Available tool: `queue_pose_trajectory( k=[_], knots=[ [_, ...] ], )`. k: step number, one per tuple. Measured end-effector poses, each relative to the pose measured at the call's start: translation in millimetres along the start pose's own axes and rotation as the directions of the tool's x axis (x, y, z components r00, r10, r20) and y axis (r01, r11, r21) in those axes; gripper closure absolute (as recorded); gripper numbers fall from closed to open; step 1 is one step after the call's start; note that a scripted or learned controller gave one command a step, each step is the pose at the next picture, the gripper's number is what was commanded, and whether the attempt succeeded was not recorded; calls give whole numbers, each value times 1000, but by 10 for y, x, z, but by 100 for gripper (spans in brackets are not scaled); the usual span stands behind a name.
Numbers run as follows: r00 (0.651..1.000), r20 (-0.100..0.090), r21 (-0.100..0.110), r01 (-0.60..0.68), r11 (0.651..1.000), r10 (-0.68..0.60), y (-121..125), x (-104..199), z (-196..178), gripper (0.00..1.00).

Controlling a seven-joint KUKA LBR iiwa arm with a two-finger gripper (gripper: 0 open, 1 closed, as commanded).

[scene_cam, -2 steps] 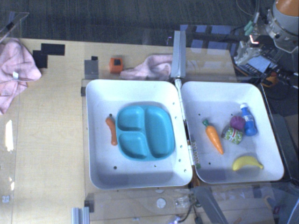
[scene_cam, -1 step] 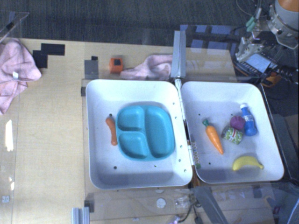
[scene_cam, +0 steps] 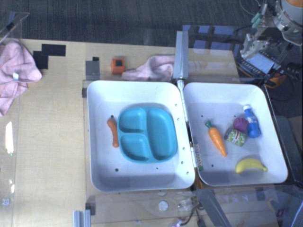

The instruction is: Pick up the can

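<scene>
The can (scene_cam: 235, 136) is small, green and white, and lies on its side in the right bin (scene_cam: 270, 108). It touches a purple object (scene_cam: 240, 125) just behind it. My gripper (scene_cam: 252, 42) hangs at the top right, beyond the far edge of the right bin and well away from the can, with nothing seen in it. The grey arm (scene_cam: 289, 6) enters from the top right corner.
The right bin also holds a blue bottle (scene_cam: 252, 122), a carrot (scene_cam: 217, 139) and a banana (scene_cam: 250, 165). In the left bin (scene_cam: 99, 108) are a blue divided plate (scene_cam: 146, 134) and a small orange piece (scene_cam: 113, 132). Pink cloths (scene_cam: 152, 69) lie behind the bins.
</scene>
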State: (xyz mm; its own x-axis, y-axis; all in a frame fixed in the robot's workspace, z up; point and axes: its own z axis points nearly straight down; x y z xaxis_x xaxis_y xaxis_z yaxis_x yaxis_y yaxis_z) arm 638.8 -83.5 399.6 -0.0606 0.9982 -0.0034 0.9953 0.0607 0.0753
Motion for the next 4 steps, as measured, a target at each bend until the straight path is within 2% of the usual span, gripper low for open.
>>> queue_pose_trajectory(
  k=[2, 3, 4],
  knots=[
    [1000, 4, -15, 11, 1000, -11, 54, 9, -235, 100],
    [1000, 4, -15, 12, 1000, -12, 54, 9, -234, 0],
    [1000, 6, -23, 17, 1000, -17, 80, 13, -351, 100]
  ],
)
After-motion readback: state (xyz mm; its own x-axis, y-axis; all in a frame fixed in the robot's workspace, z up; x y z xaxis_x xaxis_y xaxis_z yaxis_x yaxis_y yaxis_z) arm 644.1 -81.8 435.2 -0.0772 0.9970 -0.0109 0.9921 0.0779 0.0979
